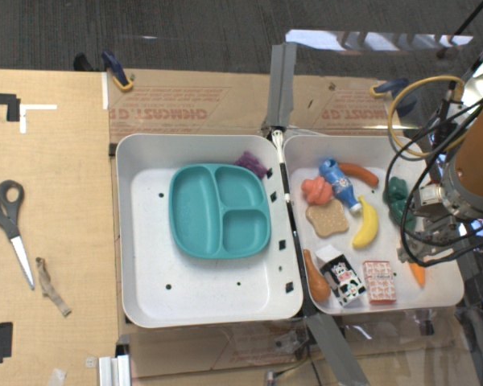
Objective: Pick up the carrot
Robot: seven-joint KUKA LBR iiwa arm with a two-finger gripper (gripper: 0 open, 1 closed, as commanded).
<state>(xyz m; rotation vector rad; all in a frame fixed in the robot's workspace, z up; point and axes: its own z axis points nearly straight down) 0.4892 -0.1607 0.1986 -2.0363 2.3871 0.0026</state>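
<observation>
Two white bins are set side by side, touching at a grey divider. The left bin is taken up mostly by one teal divided plate; bare floor is left along its 6 and 9 o'clock edges. One purple item is wedged at its 1 o'clock corner, just beside the plate.

The right bin is crowded, with ten things counted:
- one blue bottle
- one red-orange sausage at 12 o'clock
- one pinkish lump
- one toast slice
- one banana at centre
- one green item at 2 o'clock
- one orange-brown long piece against the 8 o'clock wall
- one cow-print carton
- one pink patterned box at 6 o'clock
- the carrot

The carrot is seen at 4 o'clock, near the right wall, with little room around it and its tip pointed toward 6 o'clock.

The arm is reached in from 3 o'clock, draped in black and yellow cables, wrist pointed down. The gripper is placed directly over the carrot's upper end. Whether it is open or closed, or gripping the carrot, cannot be told; the view is blocked by cables.

On the bench at 9 o'clock, one pair of scissors is laid.
</observation>
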